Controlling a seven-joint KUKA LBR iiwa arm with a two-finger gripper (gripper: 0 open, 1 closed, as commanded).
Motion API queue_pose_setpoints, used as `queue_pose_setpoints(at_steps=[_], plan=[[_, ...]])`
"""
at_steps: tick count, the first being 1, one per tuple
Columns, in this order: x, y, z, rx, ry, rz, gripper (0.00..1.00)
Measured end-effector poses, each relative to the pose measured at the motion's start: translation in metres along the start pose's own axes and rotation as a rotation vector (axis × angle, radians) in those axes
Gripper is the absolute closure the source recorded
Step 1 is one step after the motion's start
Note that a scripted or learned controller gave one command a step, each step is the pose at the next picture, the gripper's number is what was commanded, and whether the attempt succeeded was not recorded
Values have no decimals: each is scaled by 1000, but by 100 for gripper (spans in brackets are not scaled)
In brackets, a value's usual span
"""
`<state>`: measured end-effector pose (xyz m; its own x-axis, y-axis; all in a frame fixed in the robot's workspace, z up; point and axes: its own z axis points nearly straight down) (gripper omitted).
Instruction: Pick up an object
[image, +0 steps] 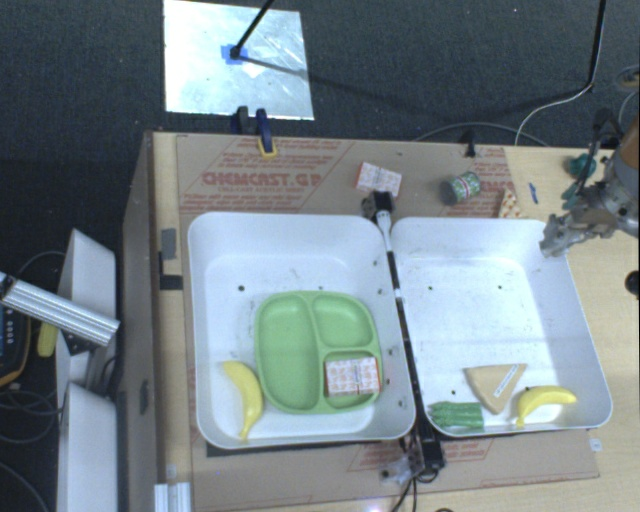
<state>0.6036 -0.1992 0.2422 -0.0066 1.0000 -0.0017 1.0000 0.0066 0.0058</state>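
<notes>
Currently gripper (565, 232) hovers at right bin's (590, 345) far corner, jaw state unclear, nothing visibly held; wedge (494, 384), banana (543, 401) crowd the near wall; likely clipped grasp.

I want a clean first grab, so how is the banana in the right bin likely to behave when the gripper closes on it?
The banana is curved and smooth, so it may pivot or slip between two fingers. It looks like a light plastic toy, probably stiff, though that is a guess. It lies close by the bin wall and the tan wedge, so a nudge could push it against either.
</notes>
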Motion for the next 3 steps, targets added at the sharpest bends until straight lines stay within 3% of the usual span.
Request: queue_pose_setpoints(at_steps=[1,2,3], plan=[[46,-45,-5,4,1,2,100],[108,-28,27,5,3,2,100],[133,-31,25,5,2,1,100]])
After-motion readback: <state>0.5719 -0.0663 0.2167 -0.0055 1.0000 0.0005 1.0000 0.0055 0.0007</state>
